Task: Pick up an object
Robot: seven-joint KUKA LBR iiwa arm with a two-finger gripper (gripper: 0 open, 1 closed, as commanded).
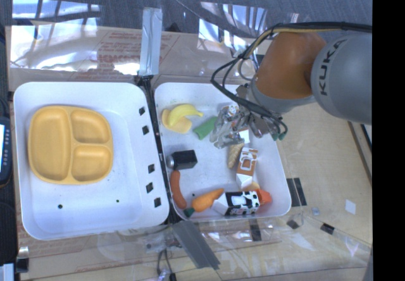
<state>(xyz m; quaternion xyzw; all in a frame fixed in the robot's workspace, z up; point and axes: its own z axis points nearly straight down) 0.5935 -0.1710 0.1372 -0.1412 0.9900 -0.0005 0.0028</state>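
Observation:
The right bin [275, 166] holds several toy items. A yellow banana [178, 117] lies at its upper left beside a green piece [205, 127]. A black block [184, 159] sits left of centre. Along the bottom lie a red-brown sausage [177, 188], an orange carrot [207, 200] and a black-and-white cow-print carton [242, 203]. A small orange-and-white carton [247, 165] stands near a waffle cone [234, 154]. My gripper [226, 129] hangs low over the upper middle of this bin, just right of the green piece and above the cone.
The left bin [133, 197] carries a yellow divided plate [69, 144]. The grey arm with its orange band [288, 68] reaches in from the right over the right bin's upper corner, trailing black cables. Cardboard and tape border the bins above.

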